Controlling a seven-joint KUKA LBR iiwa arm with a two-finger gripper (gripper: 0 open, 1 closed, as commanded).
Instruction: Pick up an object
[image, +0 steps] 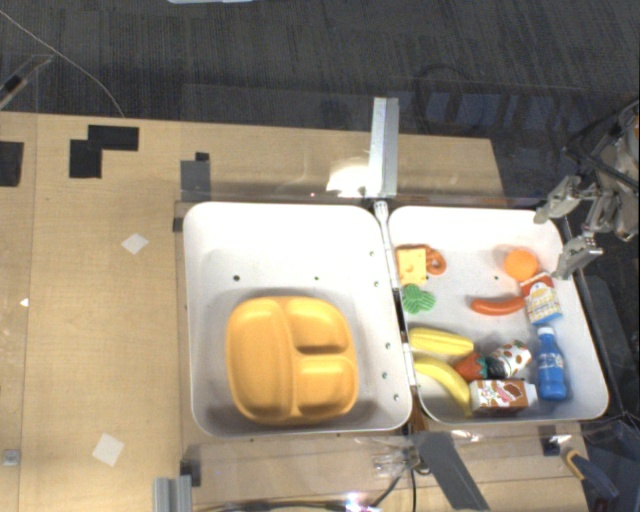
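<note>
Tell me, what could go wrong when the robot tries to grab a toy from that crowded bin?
The grey two-finger gripper hangs at the top right corner of the right white bin, so coming down it might bump the rim. The toys lie packed together: the blue plastic bottle sits against the small red and white bottle, so it might nudge both. The round orange ball could roll away if touched.

My gripper (572, 228) sits at the right edge of the frame, built of pale grey metal. Two slim fingers (556, 200) branch from a boxy, silvery wrist block. Dark cables loop around that block, and small dark joints mark each finger's linkage.
</note>
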